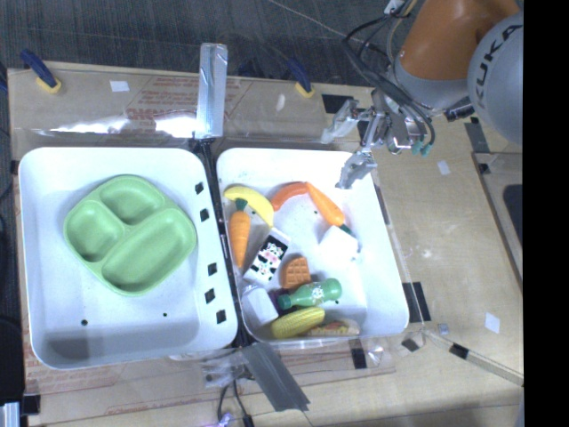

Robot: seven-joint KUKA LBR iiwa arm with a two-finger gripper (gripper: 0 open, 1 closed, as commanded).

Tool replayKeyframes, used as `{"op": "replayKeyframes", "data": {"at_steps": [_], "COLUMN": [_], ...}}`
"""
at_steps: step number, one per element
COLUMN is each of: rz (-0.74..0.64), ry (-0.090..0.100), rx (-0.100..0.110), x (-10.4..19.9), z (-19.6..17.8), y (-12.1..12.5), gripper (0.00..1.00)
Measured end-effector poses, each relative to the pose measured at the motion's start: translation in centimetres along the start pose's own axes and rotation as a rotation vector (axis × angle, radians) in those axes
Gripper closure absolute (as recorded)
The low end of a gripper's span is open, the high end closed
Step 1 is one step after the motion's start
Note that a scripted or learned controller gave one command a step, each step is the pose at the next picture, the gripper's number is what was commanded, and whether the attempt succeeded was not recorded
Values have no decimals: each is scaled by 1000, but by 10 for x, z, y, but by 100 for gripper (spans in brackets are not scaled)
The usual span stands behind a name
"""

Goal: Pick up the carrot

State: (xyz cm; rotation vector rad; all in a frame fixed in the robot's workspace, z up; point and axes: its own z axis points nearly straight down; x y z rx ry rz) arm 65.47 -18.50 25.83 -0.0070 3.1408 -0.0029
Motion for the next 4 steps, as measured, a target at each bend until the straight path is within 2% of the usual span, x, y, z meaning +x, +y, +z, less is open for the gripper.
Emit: {"op": "replayKeyframes", "data": {"at_steps": [1,2,3,4], "rz": [63,160,152,407], "ry": [9,0,-6,-2], "rx": [-4,-2,0,-1], "x": [-1,16,14,36], "z": [112,166,153,105], "y": [-22,-22,-20,-16], "gripper": [0,0,100,100]}}
